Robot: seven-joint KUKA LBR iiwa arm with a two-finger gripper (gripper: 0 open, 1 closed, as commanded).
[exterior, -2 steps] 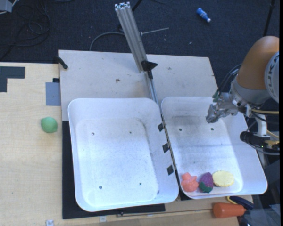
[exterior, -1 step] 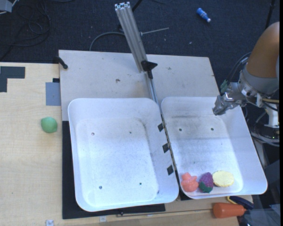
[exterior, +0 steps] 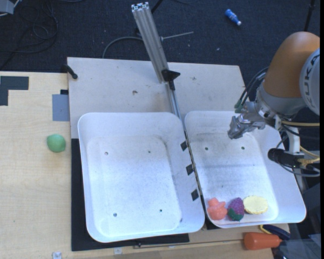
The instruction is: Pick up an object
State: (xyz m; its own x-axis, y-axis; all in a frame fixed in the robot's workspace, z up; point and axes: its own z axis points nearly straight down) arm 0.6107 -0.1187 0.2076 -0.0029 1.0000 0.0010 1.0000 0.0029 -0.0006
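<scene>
The arm (exterior: 291, 74) enters from the right edge of the frame, and its orange band and grey body are cut off there. The gripper (exterior: 238, 129) hangs over the upper part of the right bin (exterior: 283, 171); it is small and dark against the white, and I cannot tell whether it is open or closed. Nothing shows between its tips.

Three small things lie in a row along the lower rim of the right bin, well apart from the gripper. The orange-pink lumpy toy (exterior: 216, 209) is leftmost, the purple toy with a green base (exterior: 236, 208) touches it in the middle, and the pale yellow round piece (exterior: 255, 204) sits just beside that on the right. Their exact shapes are hard to make out.

The left bin (exterior: 132, 177) sits next to the right one, with black clips (exterior: 189, 169) along the shared edge. A slanted metal bar (exterior: 154, 42) runs from the upper centre down toward the bins. A green ball (exterior: 56, 143) rests on the wooden surface at left. An orange tool handle (exterior: 262, 240) lies below the right bin, partly cut off. A small blue object (exterior: 233, 17) lies on the dark floor at upper right.
</scene>
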